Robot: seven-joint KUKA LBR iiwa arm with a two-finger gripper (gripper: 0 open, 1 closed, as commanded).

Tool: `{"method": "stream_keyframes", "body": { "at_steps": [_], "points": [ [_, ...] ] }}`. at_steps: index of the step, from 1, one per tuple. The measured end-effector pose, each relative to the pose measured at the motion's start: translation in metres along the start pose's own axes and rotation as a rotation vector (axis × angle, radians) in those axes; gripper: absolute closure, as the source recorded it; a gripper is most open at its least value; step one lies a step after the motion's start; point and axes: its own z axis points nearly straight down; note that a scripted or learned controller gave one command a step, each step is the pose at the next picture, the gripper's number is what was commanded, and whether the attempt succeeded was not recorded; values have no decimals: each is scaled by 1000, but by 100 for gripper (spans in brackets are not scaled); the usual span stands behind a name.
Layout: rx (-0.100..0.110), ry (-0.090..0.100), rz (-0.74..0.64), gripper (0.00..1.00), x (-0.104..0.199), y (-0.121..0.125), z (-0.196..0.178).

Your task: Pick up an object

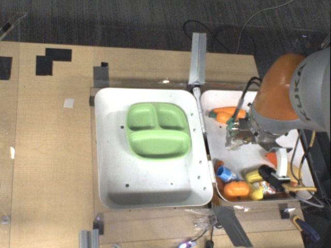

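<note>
Claw (239, 133): in right bin (212, 99), finger state cannot be told. Carrot (223, 113): just beside claw, toward far-left corner. Orange ball (236, 189), yellow pieces (253, 177): near edge, apart.

Two shallow white plastic bins are set side by side on the light wooden counter (46, 154). In the left bin (111, 185) a green plastic tray with three hollows (156, 129) is placed near the middle. In the right bin (209, 103) an orange toy carrot (223, 113) is found at the back. The tool (237, 134) is seen just in front of the carrot. Small plastic toys (243, 182) are piled in the front corner.
</note>
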Motion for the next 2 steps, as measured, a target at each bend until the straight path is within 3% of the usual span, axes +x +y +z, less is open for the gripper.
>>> {"method": "stream_keyframes", "body": {
  "at_steps": [1, 2],
  "points": [
    [-2, -1, 156, 100, 4, 54, -1],
    [-15, -1, 57, 100, -59, 78, 92]
  ]
}}
